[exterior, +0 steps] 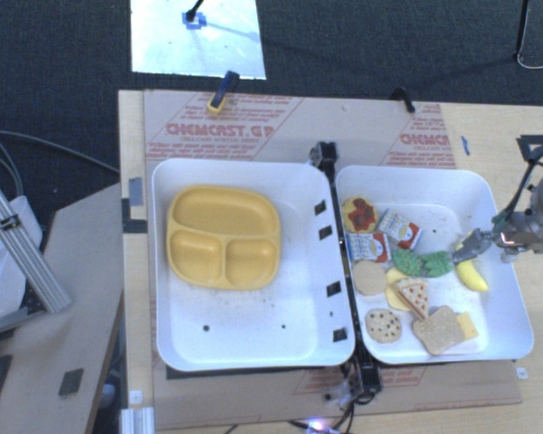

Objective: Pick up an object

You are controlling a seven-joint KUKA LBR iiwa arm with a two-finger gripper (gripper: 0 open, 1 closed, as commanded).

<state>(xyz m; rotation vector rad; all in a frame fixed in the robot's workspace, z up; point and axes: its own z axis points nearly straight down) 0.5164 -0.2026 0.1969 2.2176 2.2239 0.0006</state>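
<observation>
The right bin (489, 193) holds several toy foods. Among them are a yellow banana (472, 277), a green leafy piece (423, 263), a pizza slice (415, 296), a toast slice (439, 331), a chip cookie (383, 325), a round pizza (359, 213) and two snack packets (400, 229). My gripper (471, 245) reaches in from the right and hangs over the bin's right part, just above the banana and right of the green piece. Nothing shows in its grasp.
The left bin (176, 333) holds a yellow divided tray (223, 236). A black hinge strip (337, 251) runs between the bins. A plain tan round (369, 278) and a cheese slice (469, 325) also lie in the right bin.
</observation>
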